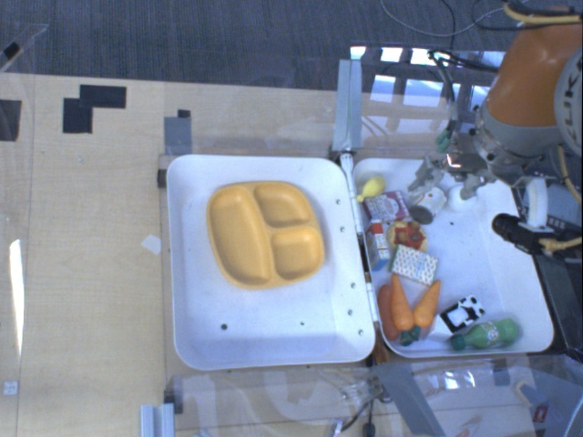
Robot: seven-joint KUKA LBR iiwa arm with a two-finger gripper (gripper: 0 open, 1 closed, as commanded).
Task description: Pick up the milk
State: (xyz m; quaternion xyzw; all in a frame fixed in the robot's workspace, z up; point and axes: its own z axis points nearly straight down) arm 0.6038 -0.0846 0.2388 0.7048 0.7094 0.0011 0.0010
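Nearest us, low in the right bin [537, 330], we see the milk [463, 314] beside a green bottle [485, 335]. Upper right, the gripper [439, 187] hangs over that bin, fingers spread, pinching nothing.

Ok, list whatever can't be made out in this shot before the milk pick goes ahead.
- Gripper, camera view: too small and blurred to tell how the fingers stand, or whether anything is between them.
- Milk carton: cow-patterned, too small to read any print.
- Packets along the right bin's left wall: overlapping, labels unreadable.
- Arm: cut off by the right and top edges.
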